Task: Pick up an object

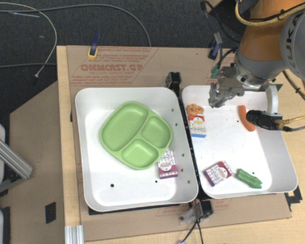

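Left bin [91, 151]: green three-section plate [135, 134], flat, near centre; small purple-and-white carton [167, 165] just off its lower right edge. Right bin [279, 156]: white, orange and blue box [196, 121] by the left wall, upper part; orange carrot-like piece [245, 117] near the upper right; purple packet [217, 173] tilted at the lower middle; green pickle-like piece [248, 178] just right of that packet, lying flat.

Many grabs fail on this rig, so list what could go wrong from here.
1. The gripper hangs above the right bin with nothing between its fingers, so closing here would likely grab nothing.
2. The snack box lies close to the bin's left wall, so descending there might clip the wall or nudge the box.
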`<move>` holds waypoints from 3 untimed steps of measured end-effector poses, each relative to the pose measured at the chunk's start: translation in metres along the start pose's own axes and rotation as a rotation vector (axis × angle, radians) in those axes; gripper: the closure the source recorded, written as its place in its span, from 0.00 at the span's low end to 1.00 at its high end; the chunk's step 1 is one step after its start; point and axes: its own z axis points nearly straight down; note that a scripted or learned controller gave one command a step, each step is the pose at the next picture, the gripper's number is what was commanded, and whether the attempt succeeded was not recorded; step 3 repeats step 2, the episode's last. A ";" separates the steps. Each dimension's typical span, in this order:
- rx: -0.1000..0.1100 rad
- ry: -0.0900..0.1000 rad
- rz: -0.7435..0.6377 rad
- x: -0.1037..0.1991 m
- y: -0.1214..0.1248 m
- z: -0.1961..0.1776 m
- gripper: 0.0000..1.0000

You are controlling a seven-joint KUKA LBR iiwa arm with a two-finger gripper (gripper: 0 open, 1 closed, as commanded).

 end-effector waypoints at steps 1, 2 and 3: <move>-0.005 -0.001 -0.001 0.054 0.007 0.000 1.00; 0.001 0.000 -0.001 0.111 0.005 0.020 1.00; 0.001 0.000 -0.001 0.111 0.005 0.020 1.00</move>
